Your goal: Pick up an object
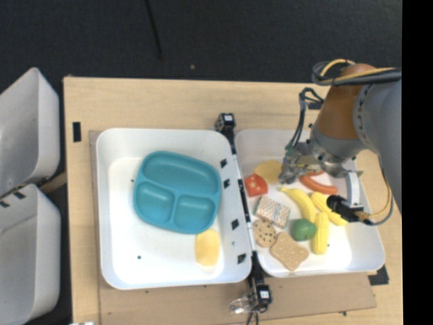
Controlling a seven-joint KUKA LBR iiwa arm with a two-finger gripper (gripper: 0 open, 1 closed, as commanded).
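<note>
Jaws of the gripper (289, 171) sit low over the right bin (365, 252), but whether they stand apart or together cannot be told from this slanted view, and nothing shows between them. Taking the central divider between the two bins as the landmark and moving from the far left: the left bin (108, 263) holds a teal divided plate (177, 192) well left of the divider, with a pale yellow piece (208, 247) lying nearer the divider, just below the plate's lower right corner and apart from it. Just right of the divider, in the right bin, lie a red piece (255, 185), a patterned cracker-like block (272, 211), a brown dotted cookie (264, 233) and a tan toast slice (289, 252). A yellow rounded piece (269, 170) sits just left of the gripper, close beside it. Farther right of the divider a banana (301, 204) lies below the gripper, near it, with a green round piece (303, 229) under the banana's lower end, and a second yellow banana-shaped piece (321, 230) beside that. An orange-red strip (312, 181) lies just right of the gripper, partly beneath the wrist. The arm (352, 114) reaches in from the right with its orange band above the wrist. No brand, label or readable writing can be made out on any item.
</note>
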